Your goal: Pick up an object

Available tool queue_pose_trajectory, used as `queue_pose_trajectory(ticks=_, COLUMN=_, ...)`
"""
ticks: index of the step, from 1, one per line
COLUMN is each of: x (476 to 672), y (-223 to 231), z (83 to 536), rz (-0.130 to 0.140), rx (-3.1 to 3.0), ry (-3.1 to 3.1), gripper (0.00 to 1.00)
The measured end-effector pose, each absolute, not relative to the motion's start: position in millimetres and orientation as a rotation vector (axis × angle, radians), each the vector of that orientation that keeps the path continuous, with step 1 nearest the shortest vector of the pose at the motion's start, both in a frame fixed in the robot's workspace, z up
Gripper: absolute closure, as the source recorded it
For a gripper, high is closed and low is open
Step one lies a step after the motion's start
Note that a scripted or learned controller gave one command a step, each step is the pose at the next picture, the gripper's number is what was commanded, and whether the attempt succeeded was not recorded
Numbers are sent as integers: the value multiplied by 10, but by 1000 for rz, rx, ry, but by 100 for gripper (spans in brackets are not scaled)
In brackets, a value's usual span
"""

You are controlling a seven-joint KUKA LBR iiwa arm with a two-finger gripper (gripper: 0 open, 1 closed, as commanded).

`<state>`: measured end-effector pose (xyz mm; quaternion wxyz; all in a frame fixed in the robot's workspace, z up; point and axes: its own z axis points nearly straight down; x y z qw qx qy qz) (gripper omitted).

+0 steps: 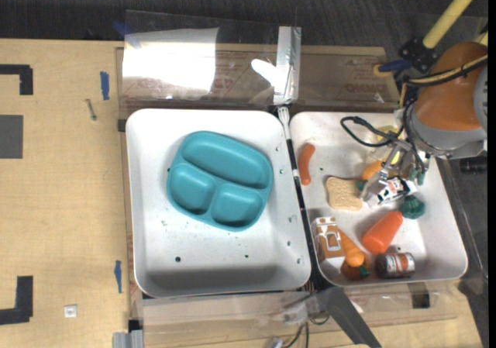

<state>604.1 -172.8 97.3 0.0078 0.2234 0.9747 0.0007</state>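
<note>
Step in hand: the approach, I judge. The grey arm's two-finger gripper [387, 177] is low in the right white bin [453, 218], above a small white-and-black object [391, 189] near a green piece [413, 207].
Jaws: cannot tell whether they are apart or together; cables and the wrist cover them.
Candidate things: tan bread-shaped slice [343, 193], orange carrot-like cone [383, 232], slim orange-red sausage shape [307, 163], dark can with red label [396, 263], small brown-and-white carton [328, 235].
Other bin: the left white bin [147, 246] bears a teal plastic divided plate [220, 179].
Next move: likely settle on one item, close, lift.
Hard to make out: nothing clearly sits between the fingers; the object's identity is blurred.
</note>
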Motion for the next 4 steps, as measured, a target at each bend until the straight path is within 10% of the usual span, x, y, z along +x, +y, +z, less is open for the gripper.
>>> queue_pose_trajectory(ticks=1, x=6086, y=-1633, z=1101, rz=16, rx=678, ry=3045, gripper=100)
queue_pose_trajectory(ticks=2, x=6556, y=-940, z=2284, rz=5, rx=619, ry=3064, gripper=100)
queue_pose_trajectory(ticks=3, x=6459, y=-366, z=2485, rz=4, rx=479, ry=3096, gripper=100)
queue_pose_trajectory(ticks=4, x=5687, y=-301, z=2701, rz=1, rx=116, ry=3135, gripper=100)
